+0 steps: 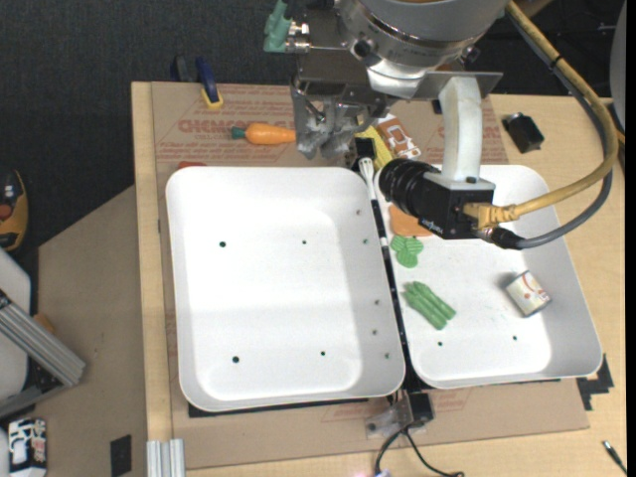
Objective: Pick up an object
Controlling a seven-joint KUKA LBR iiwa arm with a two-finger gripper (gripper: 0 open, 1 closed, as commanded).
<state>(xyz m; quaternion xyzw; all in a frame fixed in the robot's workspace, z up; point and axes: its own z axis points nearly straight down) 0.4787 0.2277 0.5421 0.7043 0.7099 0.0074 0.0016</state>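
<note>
Camera view: the hand (pixel 328 132) sits at the far edge of the bins, above the seam between the left bin (pixel 199 366) and the right bin (pixel 556 356); whether it is wide, narrow or holding anything I cannot tell, as the wrist covers it. Candidate objects lie in the right bin: a green ridged piece (pixel 429 304), a smaller green piece (pixel 407 250) and a small white box (pixel 527 292), well apart from the green ones. An orange carrot toy (pixel 266 134) lies on the worktop beyond the left bin. Judged step: approach, no grasp evident. Next move calls for descent squarely over one object.
</note>
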